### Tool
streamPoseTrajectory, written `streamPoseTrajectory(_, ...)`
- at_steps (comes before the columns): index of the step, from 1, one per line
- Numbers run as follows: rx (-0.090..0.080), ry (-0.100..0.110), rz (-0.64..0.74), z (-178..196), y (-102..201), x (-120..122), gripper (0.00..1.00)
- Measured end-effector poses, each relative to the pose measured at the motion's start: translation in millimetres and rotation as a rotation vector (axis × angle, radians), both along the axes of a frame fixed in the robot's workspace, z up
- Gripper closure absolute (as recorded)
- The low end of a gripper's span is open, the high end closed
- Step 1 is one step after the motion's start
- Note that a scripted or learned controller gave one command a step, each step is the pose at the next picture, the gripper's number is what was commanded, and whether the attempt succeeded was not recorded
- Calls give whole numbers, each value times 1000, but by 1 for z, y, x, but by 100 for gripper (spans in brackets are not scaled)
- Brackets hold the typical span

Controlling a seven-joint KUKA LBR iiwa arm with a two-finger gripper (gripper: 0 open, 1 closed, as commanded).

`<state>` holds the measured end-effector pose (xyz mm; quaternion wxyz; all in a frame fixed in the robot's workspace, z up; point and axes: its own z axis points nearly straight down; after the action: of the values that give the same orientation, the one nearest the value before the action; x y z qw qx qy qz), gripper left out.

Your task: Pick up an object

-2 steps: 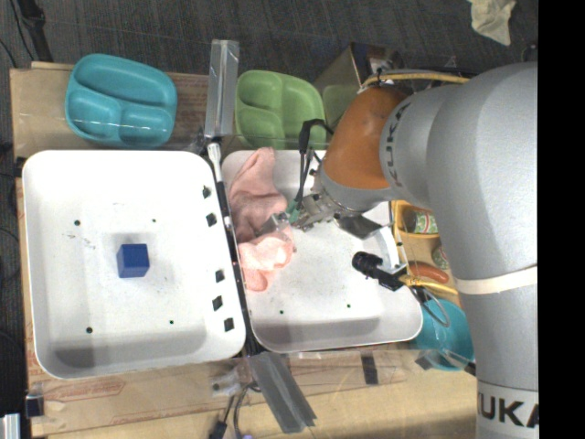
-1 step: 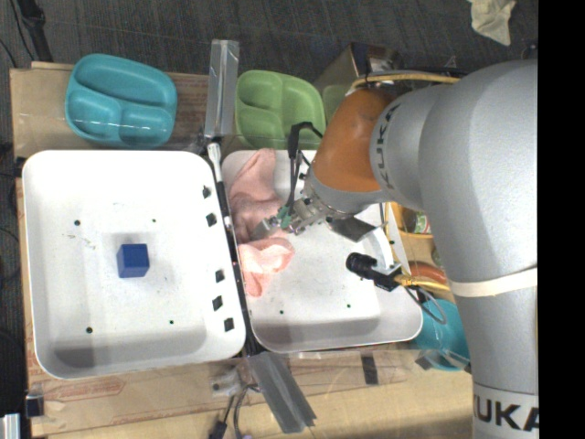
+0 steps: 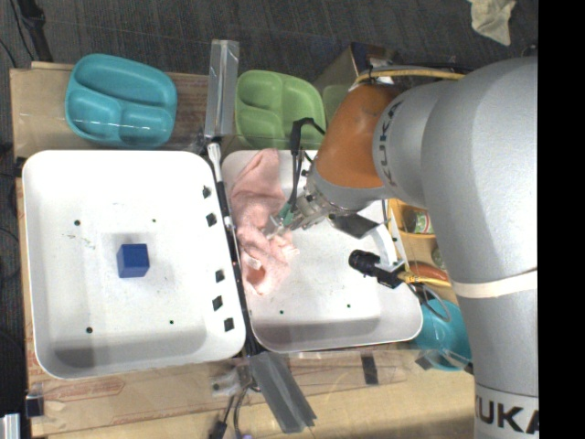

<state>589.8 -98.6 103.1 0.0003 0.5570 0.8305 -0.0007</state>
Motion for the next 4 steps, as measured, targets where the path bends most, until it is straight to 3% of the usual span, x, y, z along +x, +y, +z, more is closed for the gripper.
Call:
streamPoseTrajectory(1, -1, -1, 0, 0, 0, 0, 0)
streamPoseTrajectory(2, 0, -3, 61, -10, 1, -18, 0)
streamPoseTrajectory(3, 2, -3, -7, -9, -7, -48, 0)
streamPoseTrajectory(4, 1, -4, -4, 1, -7, -47, 100)
